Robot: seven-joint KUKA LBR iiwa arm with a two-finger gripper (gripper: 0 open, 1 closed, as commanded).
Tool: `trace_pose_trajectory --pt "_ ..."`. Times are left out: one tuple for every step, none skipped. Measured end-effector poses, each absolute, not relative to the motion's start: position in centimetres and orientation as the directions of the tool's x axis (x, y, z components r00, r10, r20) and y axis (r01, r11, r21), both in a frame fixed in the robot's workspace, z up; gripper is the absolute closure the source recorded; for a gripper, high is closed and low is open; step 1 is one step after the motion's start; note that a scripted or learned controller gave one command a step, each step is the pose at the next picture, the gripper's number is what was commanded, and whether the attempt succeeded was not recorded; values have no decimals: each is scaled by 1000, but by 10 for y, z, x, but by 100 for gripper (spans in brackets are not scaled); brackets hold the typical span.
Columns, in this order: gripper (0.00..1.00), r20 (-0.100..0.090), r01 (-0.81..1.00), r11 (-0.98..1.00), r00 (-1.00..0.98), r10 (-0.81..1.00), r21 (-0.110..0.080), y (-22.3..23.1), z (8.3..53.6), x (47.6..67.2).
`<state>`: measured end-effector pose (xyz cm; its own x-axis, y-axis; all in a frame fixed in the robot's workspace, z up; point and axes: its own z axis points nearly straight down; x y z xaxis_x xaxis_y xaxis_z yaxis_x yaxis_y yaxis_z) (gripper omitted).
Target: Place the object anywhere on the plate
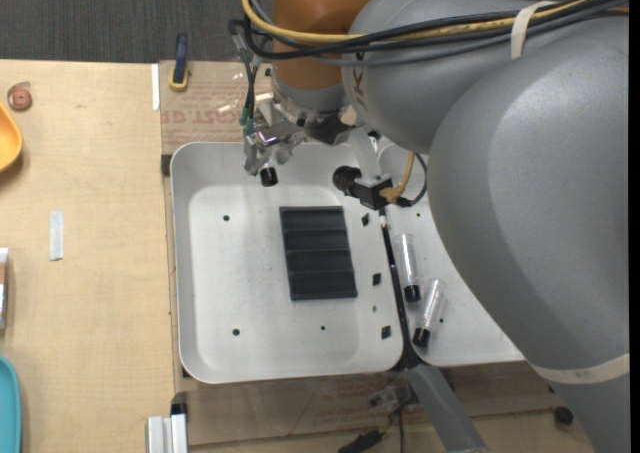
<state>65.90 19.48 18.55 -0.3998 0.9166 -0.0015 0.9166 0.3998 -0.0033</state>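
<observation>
My gripper (264, 153) hangs over the far left corner of the left white bin (200, 271), under the orange band of the wrist. A small black round tip (268, 177) shows just below it; whether this is a held thing or part of the gripper is unclear. A black ridged rectangular block (319, 252) lies flat in the middle of the left bin, below and to the right of the gripper. Two white pens with black caps (409, 268) (427, 313) lie in the right bin (470, 341), partly under the arm.
The grey arm covers most of the right bin. Left of the bins is a wooden bench (90, 241) with an orange dish (6, 141) at its left edge, a teal thing (6, 409) at the bottom left and a small pale strip (56, 235).
</observation>
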Motion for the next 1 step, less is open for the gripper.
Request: trace_pose_trajectory --pt "100 0 873 488 -488 873 -3 202 179 588"
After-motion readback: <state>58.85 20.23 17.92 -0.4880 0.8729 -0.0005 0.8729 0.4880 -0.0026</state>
